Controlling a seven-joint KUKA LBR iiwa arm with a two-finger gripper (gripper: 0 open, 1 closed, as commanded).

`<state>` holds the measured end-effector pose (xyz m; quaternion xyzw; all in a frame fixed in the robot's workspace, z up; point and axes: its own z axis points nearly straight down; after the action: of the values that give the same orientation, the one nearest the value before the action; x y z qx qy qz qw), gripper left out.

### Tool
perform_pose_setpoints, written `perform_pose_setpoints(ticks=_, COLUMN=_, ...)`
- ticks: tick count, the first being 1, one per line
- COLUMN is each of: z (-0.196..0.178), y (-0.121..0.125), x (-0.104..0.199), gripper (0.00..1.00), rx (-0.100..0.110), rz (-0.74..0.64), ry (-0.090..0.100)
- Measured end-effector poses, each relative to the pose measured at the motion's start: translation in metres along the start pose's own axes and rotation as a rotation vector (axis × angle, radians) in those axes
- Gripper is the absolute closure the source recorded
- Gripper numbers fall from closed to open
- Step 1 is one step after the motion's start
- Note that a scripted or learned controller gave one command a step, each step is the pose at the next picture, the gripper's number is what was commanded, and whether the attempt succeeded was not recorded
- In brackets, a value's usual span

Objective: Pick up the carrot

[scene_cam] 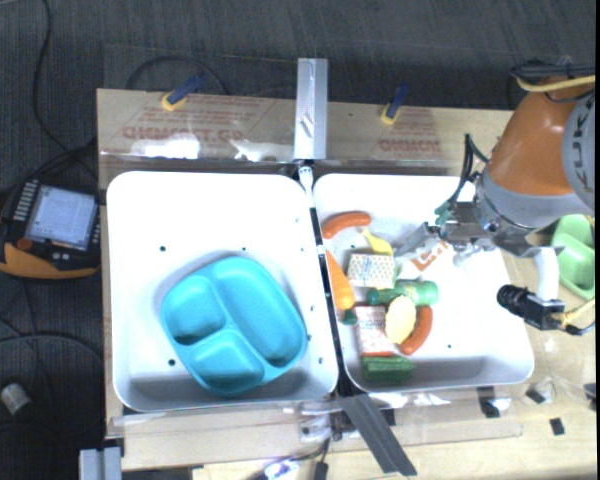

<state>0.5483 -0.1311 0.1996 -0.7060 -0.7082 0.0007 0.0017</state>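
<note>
Carrot (340,283) jammed along right bin (480,363) left wall, toys crowding it. My gripper (450,236) hovers mid-bin, well apart; can't tell its opening. Nothing held.

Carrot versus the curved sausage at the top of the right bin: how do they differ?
The carrot is orange, straight and lies along the divider wall; the sausage is redder, curved and lies crosswise, farther back. The carrot tapers; the sausage has rounded ends. Both are elongated and lie flat in the right bin.

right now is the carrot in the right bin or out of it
In. The carrot lies flat inside the right bin, along its left wall beside the other toy food.
</note>
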Motion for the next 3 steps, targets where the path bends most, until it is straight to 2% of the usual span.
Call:
perform_pose_setpoints(ticks=1, z=0.090, y=-0.047, x=0.022, gripper=0.00, rx=-0.002, rz=-0.054, ry=0.000)
perform_pose_setpoints(ticks=2, z=0.017, y=-0.003, x=0.098, gripper=0.00, rx=0.000, rz=-0.014, ry=-0.002)
perform_pose_setpoints(ticks=3, z=0.017, y=-0.003, x=0.098, gripper=0.00, rx=0.000, rz=-0.013, ry=-0.002)
